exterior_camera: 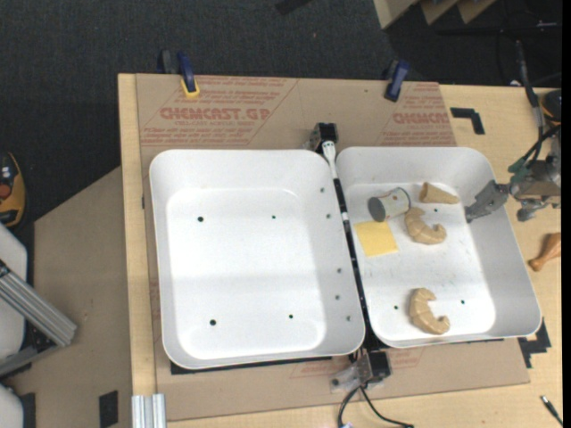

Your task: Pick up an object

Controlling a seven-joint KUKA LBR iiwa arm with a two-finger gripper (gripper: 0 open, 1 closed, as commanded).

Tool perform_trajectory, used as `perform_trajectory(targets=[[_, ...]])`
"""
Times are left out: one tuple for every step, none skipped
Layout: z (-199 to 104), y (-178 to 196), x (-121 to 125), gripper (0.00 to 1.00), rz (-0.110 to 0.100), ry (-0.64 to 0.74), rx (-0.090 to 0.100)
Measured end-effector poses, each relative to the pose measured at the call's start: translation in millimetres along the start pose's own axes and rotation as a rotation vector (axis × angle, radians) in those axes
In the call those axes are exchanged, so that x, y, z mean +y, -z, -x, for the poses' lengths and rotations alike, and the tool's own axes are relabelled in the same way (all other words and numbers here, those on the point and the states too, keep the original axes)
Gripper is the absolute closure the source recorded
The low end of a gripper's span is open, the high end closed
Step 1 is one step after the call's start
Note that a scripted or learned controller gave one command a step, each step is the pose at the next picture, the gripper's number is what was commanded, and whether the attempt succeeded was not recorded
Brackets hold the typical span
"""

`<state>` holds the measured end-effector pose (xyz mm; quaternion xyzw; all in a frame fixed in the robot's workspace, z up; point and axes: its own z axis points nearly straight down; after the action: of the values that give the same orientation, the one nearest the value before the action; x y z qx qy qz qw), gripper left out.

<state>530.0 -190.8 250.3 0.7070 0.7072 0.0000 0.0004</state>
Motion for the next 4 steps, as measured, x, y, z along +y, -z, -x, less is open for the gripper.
perform_trajectory(targets=[[-86,-43,71,0.00,0.002,0.011,0.003],[-96,-172,95,0.00,-0.005,0.003,0.002],[-94,-152,97,1.00,0.007,0.001,-0.001],[-164,-58,140,1.00,0.014,0.009,0.002]])
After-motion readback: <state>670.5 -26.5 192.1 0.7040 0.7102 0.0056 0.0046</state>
